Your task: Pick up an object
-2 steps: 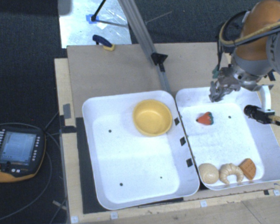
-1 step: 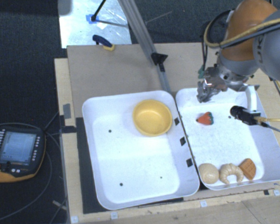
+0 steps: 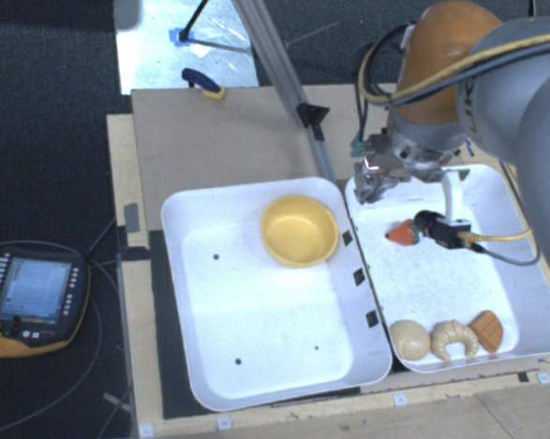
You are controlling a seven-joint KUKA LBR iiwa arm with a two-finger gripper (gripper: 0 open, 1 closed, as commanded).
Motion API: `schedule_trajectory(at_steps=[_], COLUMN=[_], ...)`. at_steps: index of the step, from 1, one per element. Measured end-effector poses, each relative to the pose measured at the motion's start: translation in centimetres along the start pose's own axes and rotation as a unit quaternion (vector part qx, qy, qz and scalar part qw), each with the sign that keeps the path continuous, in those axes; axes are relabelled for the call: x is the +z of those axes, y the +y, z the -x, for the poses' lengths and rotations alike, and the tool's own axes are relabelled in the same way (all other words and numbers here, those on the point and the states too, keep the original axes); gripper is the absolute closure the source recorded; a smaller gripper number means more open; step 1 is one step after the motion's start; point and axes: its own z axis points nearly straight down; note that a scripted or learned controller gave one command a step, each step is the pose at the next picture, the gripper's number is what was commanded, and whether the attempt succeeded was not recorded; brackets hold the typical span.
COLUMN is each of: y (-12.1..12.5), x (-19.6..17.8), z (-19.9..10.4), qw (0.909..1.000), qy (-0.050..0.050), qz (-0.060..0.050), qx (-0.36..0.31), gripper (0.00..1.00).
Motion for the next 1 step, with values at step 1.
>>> schedule_trajectory(at_steps=[1], y=[-0.46], x=[-1.1], z=[-5.81], qw=[1.0], qy=[0.0], qz=[0.0], qx=[0.0], gripper=[1.0])
